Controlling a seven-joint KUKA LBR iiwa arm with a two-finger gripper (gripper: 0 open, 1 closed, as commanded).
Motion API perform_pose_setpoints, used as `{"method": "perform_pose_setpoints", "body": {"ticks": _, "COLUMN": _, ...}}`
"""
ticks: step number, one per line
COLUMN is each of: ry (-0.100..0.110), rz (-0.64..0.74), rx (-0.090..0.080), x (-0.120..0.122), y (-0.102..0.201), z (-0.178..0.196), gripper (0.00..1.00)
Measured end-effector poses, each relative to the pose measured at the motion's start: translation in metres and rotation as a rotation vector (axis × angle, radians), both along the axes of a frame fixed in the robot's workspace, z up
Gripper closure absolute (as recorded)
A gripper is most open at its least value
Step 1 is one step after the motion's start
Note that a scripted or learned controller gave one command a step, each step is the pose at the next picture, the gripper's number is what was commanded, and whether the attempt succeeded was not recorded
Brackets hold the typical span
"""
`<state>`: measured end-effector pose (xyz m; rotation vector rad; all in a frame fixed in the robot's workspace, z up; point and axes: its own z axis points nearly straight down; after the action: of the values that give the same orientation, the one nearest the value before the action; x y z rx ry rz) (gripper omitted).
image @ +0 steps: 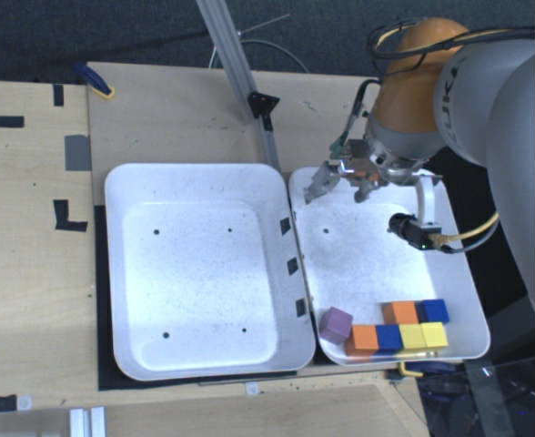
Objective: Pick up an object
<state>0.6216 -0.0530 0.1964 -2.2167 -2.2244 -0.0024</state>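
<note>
The grey arm with its orange band (418, 71) enters from the right and carries the pincer (342, 186) above the far end of the right bin (390, 253), close to that bin's upper rim. Two fingers are discernible: one grey finger (320, 184) angled out towards the divider between the bins, and a second, shorter one (366, 188) beside it. They stand spread apart, with nothing between them. A black fitting with a yellow cable (418, 232) hangs from the wrist, just to the near-right of the pincer.

The candidate objects all lie well apart from the pincer, at the opposite, near end of the same bin. A purple block (337, 323) sits closest to the divider, almost straight below the pincer as viewed. To its right lies a tight cluster: an orange block (364, 337), a blue block (388, 337), two yellow blocks (423, 336), and behind them a second orange block (400, 313) and a second blue block (433, 311), the blocks touching one another along the near wall.

The left bin (199, 271) lies to the pincer's left, across the divider. A slanted metal rail (231, 53) crosses the bench (31, 271) beyond the pincer, ending near the bins' far edge.
</note>
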Motion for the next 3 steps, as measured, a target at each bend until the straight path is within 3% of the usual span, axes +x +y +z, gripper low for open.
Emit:
{"method": "perform_pose_setpoints", "body": {"ticks": 1, "ry": -0.005, "rz": 0.001, "rx": -0.001, "x": 0.0, "y": 0.021, "z": 0.055, "gripper": 0.0}}
{"method": "perform_pose_setpoints", "body": {"ticks": 2, "ry": 0.007, "rz": 0.002, "rx": -0.002, "x": 0.029, "y": 0.07, "z": -0.009, "gripper": 0.0}}
{"method": "perform_pose_setpoints", "body": {"ticks": 3, "ry": 0.005, "rz": -0.001, "rx": -0.002, "x": -0.011, "y": 0.088, "z": -0.005, "gripper": 0.0}}
